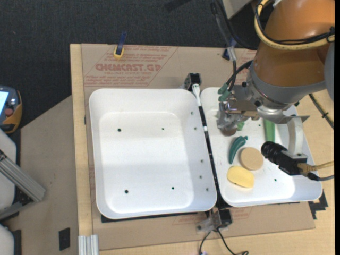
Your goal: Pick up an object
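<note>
Fingers [230, 122] pointing down into right bin [276, 193], arm [292, 41] overhead

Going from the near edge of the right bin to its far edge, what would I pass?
In order: yellow piece → tan disc → teal piece → gripper.

The grey arm [289, 81] reaches in over the right edge of the bench [79, 142], its broad orange band [297, 15] sitting high near the far right corner. Below the band the grey wrist [265, 97] points down and to the left — it ends in the gripper [230, 120], which hangs low over the far left corner of the right bin [276, 193], just beside that bin's left rim
</note>
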`<state>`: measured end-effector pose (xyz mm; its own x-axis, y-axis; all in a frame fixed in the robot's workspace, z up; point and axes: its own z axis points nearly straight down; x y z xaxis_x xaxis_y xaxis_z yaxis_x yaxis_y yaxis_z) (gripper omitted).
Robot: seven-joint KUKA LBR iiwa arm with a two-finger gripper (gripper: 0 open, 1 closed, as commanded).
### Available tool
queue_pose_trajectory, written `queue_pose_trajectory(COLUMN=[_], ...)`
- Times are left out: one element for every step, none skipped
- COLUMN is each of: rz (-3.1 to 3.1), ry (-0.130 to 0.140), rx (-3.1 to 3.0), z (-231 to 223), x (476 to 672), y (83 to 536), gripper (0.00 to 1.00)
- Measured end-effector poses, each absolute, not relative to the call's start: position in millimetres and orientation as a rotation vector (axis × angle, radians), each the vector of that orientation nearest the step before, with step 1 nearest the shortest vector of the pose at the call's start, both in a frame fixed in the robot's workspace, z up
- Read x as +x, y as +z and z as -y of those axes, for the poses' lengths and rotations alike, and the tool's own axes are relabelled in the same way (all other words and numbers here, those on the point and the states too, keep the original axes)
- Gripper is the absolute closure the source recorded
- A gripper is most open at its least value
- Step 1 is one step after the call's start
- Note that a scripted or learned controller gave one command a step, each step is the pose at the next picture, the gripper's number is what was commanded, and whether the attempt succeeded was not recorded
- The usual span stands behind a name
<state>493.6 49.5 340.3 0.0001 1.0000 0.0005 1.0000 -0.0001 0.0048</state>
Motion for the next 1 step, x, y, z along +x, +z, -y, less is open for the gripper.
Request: queue_pose_trajectory(rz=[-2.221], ry=[0.003], rx=[2.219], z=[-50.2], x=[494.6], y=[348.3], gripper=[1.0])
